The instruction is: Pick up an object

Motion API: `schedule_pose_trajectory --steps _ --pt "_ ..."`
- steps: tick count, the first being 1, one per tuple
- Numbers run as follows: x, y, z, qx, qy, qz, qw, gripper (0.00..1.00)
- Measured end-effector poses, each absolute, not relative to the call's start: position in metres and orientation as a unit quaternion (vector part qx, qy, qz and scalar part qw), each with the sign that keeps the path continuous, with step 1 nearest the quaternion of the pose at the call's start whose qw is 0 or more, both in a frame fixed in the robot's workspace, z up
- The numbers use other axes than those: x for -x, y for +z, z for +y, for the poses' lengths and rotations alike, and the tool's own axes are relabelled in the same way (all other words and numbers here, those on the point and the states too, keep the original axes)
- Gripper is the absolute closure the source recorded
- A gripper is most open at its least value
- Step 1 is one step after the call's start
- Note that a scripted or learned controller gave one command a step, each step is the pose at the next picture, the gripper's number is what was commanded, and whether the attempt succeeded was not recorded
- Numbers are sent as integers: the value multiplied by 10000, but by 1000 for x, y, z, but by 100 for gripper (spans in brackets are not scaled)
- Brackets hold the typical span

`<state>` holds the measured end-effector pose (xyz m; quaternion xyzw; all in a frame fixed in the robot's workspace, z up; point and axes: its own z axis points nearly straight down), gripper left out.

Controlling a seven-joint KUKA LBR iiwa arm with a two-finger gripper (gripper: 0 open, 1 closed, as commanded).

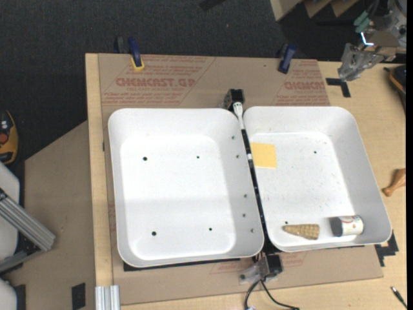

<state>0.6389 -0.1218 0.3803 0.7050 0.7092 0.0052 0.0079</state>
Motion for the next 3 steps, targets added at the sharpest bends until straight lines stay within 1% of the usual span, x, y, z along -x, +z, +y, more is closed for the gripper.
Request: schedule_pose_trajectory --steps 1,2,3 --pt "-637 298 -62 -7049 -20 7093 -43 100" --pt "-627 353 -4 -7044 36 7098 24 100" --pt "-580 362 76 -7040 -3 7102 -23 100"
